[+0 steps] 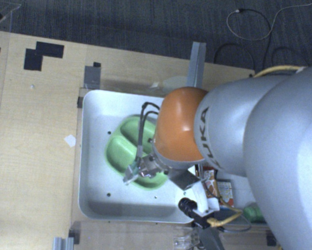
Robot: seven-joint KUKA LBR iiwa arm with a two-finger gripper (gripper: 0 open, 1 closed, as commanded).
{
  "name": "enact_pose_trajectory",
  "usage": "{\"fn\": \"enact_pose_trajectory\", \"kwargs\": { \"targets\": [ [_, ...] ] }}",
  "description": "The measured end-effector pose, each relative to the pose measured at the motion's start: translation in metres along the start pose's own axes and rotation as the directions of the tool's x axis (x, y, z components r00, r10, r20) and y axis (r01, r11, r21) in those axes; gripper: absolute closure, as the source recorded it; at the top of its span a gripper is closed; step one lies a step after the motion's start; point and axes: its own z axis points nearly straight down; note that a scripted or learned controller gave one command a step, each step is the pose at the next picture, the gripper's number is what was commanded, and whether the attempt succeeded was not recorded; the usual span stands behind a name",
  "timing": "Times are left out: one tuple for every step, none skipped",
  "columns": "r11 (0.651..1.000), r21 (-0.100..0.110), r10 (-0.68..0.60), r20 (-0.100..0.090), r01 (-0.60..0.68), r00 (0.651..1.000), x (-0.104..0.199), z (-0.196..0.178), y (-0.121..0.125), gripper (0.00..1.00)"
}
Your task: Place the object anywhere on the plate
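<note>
A pale wooden bench (27, 153) carries a white bin (96, 143) in which a green divided plate (122, 146) lies, its long axis running from upper right to lower left. Directly over the plate's lower right edge hangs the gripper (139, 170). I cannot tell whether it is released or clenched, nor make out any object there, so which way the object points is unclear

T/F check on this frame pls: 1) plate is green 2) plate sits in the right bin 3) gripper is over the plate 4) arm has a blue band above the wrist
1) True. The plate is green, with divided sections.
2) False. It lies in the left bin.
3) True. The gripper is at the plate's near edge, over it.
4) False. The band is orange.
</note>
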Motion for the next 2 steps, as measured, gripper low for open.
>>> {"fn": "enact_pose_trajectory", "kwargs": {
  "targets": [
    [1.000,0.000,0.000,0.000,0.000,1.000,0.0000,0.0000,0.0000,0.00],
    [1.000,0.000,0.000,0.000,0.000,1.000,0.0000,0.0000,0.0000,0.00]
  ]
}}
